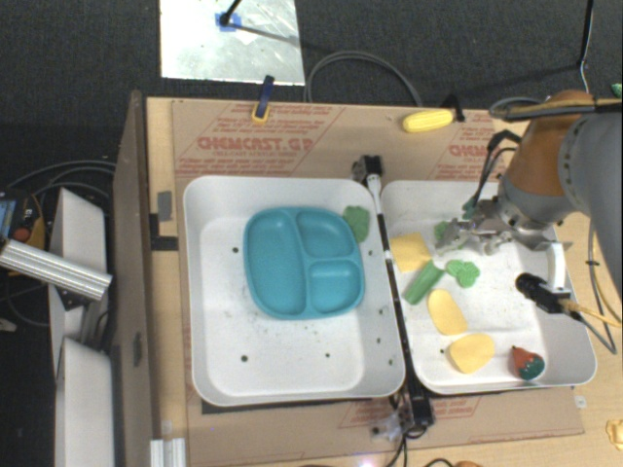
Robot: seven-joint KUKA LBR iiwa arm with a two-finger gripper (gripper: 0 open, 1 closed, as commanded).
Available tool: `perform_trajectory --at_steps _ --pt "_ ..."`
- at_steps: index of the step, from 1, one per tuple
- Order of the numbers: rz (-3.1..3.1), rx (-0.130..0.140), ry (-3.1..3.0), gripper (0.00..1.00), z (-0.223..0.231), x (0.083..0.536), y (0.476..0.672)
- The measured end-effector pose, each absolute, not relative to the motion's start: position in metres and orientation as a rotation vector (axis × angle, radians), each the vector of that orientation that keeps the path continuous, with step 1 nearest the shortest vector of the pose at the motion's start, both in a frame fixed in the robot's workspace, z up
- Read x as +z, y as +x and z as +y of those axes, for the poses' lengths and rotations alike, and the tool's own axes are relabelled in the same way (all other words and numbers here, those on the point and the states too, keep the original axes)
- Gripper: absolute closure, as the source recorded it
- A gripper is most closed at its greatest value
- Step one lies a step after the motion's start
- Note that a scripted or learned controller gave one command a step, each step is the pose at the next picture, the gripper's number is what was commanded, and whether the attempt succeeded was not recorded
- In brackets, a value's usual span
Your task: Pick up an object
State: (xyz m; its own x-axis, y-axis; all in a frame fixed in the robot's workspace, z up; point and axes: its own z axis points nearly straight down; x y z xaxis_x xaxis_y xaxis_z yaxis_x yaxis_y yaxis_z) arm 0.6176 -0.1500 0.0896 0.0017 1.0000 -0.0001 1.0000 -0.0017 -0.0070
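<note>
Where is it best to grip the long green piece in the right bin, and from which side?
Grip the long green piece at its middle, coming from above with the jaws across its narrow width. It lies flat and slanted; the yellow block sits close to its upper end, so the middle probably leaves more room.

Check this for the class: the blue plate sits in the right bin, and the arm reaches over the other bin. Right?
Not quite. The camera view shows the blue plate in the left bin; the arm reaches over the other bin, the right bin.

Red print on the cardboard sheet [292, 134] — "CHEMCAST GP".
</note>
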Motion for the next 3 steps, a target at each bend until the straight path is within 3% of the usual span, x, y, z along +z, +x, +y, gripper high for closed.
perform_trajectory --at_steps 1,2,3 --pt "-2.223 -0.007 -2.228 0.00 -0.144 0.087 0.559" --pt "-2.232 -0.006 -2.218 0.00 -0.133 0.086 0.595" --pt "-2.219 0.003 -2.217 0.00 -0.110 0.084 0.533"
